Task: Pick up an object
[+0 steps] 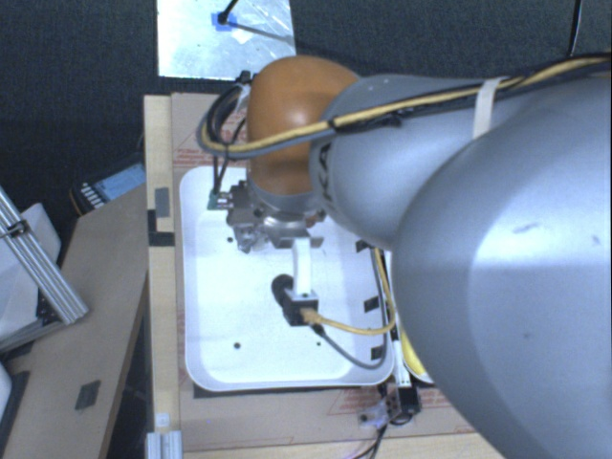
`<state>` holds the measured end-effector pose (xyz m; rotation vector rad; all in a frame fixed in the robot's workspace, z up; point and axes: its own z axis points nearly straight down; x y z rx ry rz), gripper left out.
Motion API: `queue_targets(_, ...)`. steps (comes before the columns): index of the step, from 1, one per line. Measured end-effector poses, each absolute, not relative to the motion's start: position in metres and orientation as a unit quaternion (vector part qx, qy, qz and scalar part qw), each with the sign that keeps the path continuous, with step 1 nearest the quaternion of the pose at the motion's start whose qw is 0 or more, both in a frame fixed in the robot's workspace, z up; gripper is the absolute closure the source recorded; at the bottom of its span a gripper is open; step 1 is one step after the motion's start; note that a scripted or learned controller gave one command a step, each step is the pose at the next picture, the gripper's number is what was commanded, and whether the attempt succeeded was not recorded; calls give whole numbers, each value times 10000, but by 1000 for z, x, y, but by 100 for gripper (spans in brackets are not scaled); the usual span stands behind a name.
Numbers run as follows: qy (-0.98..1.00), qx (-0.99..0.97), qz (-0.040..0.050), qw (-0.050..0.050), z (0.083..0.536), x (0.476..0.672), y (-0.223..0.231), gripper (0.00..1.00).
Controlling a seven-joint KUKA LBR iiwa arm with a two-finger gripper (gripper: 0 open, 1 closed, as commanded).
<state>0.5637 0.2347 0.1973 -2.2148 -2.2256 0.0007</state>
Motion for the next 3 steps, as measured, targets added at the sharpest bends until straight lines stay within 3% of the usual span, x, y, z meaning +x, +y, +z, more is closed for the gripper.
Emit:
queue_targets(1, -7082, -7060, -34, -22, 203, 649, 234, 100)
queue_targets(2, -7084, -7058, 16, 5, 77, 667, 233, 100)
queue_targets(3, -7042, -7100, 31, 0, 105, 598, 126, 100)
